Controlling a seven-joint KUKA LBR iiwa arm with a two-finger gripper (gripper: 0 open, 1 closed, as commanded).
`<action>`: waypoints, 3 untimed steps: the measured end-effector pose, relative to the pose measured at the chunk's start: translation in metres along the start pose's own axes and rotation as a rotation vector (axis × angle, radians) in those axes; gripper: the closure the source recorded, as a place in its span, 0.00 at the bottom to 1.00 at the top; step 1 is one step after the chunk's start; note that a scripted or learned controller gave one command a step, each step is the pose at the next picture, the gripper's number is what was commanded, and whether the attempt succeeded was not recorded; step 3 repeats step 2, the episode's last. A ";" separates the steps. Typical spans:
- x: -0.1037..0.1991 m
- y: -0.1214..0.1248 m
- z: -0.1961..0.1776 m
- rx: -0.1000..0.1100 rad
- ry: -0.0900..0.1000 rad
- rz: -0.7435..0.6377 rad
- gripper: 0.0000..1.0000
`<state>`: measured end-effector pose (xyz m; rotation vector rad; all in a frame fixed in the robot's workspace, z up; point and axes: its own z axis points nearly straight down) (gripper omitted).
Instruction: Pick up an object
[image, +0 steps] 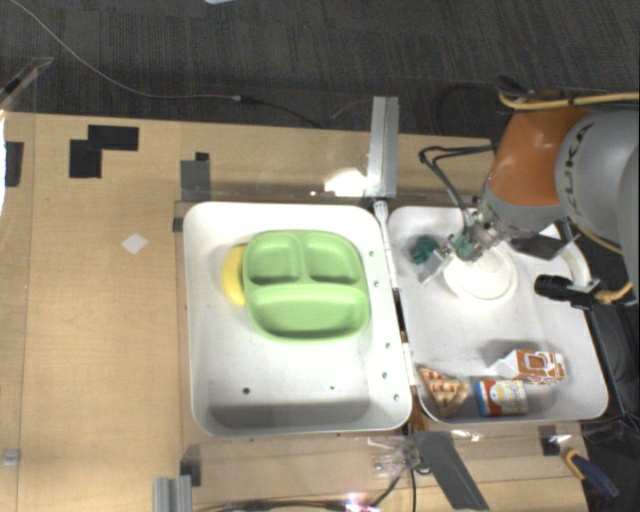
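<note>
Far left on the wooden bench (90, 330): black L-shaped and square markings near the top edge, no lettering legible on them.

In the left bin (290, 400): a green divided plate (305, 283) with three compartments, lying flat in the upper half, and a yellow object (233, 275) tucked under its left edge, mostly hidden. Between the bins, at their far end: an upright metal post (383, 150).

In the right bin (560, 350), upper left: a small teal and clear object (424, 254), shape hard to make out. Just right of it, touching or nearly so: the gripper (466, 245), low over the bin beside a white round bowl-like object (484, 276). Impossible to tell how wide the pincer stands, or whether anything sits in it. Above and right: the arm's orange band and grey body, with letters on the grey housing, too cropped to read.

Along the bin's near edge: a packet with a reddish-brown pattern (443, 390), a small can (500, 397) lying on its side with a blue and orange label, and a white and orange carton (528, 364) tipped over; print on all three too small to read.
</note>
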<state>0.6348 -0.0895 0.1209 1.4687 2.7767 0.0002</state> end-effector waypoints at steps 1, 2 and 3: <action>-0.025 0.024 0.024 0.006 0.005 0.072 0.00; -0.020 0.028 0.027 0.007 0.004 0.185 0.00; -0.020 0.028 0.027 0.007 0.004 0.185 0.00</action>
